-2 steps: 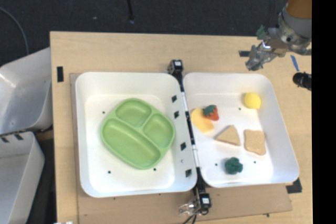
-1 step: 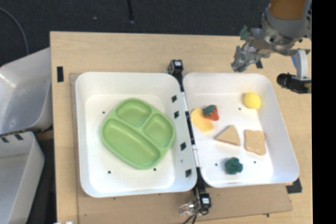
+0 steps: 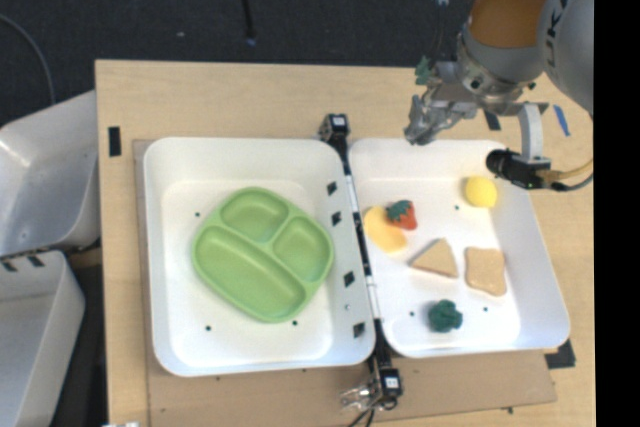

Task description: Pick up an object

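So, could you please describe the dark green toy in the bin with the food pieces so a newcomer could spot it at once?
Look at the right white bin, the one holding the small food toys rather than the green plate. Near its front edge sits the broccoli piece, below the tan wedge. It is the only dark green, lumpy item there; its neighbours are tan or yellow.

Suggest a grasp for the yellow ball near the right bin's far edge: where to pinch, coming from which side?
Take the yellow ball from straight above, pinching across its widest middle. It looks round, so no axis matters much, and it sits apart from the other food pieces. The right bin wall and a black fitting lie close behind it, so probably set the fingers parallel to that wall. The gripper hovers over the bin's far-left corner.
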Controlling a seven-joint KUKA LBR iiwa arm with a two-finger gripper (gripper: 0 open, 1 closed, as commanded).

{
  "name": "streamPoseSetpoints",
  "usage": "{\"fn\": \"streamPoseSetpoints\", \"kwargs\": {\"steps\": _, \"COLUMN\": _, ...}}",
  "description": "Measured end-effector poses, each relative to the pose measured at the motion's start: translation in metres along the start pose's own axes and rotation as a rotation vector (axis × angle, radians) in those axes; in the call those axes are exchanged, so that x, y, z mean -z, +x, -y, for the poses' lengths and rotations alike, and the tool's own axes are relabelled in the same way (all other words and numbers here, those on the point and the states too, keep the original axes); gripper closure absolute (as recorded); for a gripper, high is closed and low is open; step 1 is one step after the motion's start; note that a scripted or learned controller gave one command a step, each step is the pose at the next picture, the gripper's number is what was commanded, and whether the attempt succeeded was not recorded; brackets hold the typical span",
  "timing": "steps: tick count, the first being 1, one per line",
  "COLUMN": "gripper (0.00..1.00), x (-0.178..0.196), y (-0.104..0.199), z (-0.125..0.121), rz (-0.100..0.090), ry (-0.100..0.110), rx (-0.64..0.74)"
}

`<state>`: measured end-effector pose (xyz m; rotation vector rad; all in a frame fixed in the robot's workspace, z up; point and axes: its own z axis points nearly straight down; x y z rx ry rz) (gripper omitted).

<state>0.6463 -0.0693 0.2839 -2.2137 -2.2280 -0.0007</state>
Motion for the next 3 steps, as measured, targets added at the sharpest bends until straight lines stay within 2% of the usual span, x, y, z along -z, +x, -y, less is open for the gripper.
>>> {"fn": "streamPoseSetpoints", "kwargs": {"steps": 1, "gripper": 1.00, "x": -0.022, "y": 0.047, "z": 0.000, "rz": 0.000, "ry": 0.001, "rx": -0.001}}
{"fn": "streamPoseSetpoints", "kwargs": {"steps": 2, "gripper": 1.00, "x": -0.026, "y": 0.102, "z": 0.009, "rz": 0.000, "ry": 0.000, "rx": 0.000}}
{"fn": "streamPoseSetpoints", "kwargs": {"steps": 3, "gripper": 1.00, "x": -0.028, "y": 0.151, "z": -0.003, "rz": 0.000, "ry": -0.002, "rx": 0.000}}
